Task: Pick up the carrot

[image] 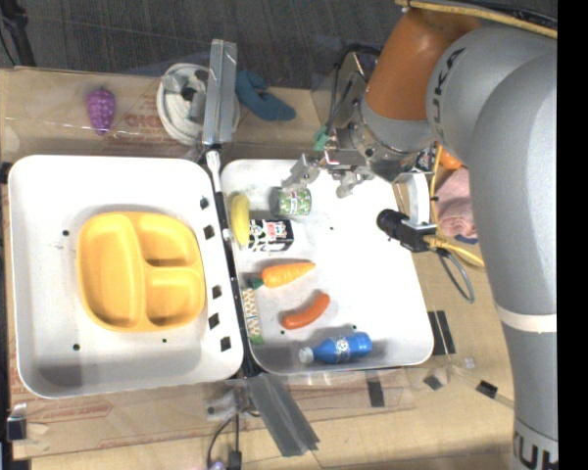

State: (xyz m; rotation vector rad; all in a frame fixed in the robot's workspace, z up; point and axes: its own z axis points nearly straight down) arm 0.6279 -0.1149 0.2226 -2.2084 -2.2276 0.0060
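Carrot (pixel 286 274), orange with a green stem end pointing left, is lying on the floor of the right-hand white bin (pixel 402 292), roughly at its middle and well apart from the tool. Gripper (pixel 323 176), hanging off the grey arm (pixel 500 116) with its orange band (pixel 412 67), is hovering over the top edge of that same bin with its fingers spread and nothing between them. Green can (pixel 295 201) is sitting just below the fingertips. Banana (pixel 239 216) is lying along the bin's left wall, with a black-and-white carton (pixel 270 233) just beside it. Sausage-shaped red piece (pixel 305 310) is resting below the carrot, near it but not touching. Blue bottle (pixel 338 348) is lying on its side near the bin's lower rim. Left-hand bin (pixel 39 262) is holding a yellow divided tray (pixel 142 270). Purple grape bunch (pixel 101 108) is lying on the bench above the left bin.
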